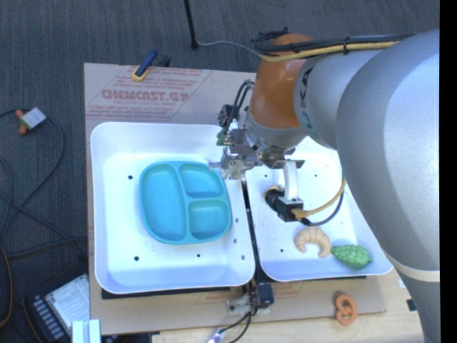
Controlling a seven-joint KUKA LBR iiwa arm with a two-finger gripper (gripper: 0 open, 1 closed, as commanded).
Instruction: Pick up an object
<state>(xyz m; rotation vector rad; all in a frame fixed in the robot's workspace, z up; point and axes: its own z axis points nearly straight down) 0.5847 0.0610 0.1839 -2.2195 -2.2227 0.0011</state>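
A blue three-compartment plate point(184, 201) lies flat in the left bin point(118, 263). In the right bin point(282, 266), near its front edge, a tan croissant point(313, 240) lies beside a knobbly green toy fruit point(350, 255). My gripper point(234, 161) hangs over the divide between the two bins, just past the plate's far right corner. It is well behind the croissant and the green fruit. The wrist hides what is under it.
The big grey arm covers the right bin's far and right parts. An orange ring-shaped thing point(345, 308) lies on the cardboard in front of the right bin. A blue and yellow tool point(145, 64) rests on the cardboard behind the left bin.
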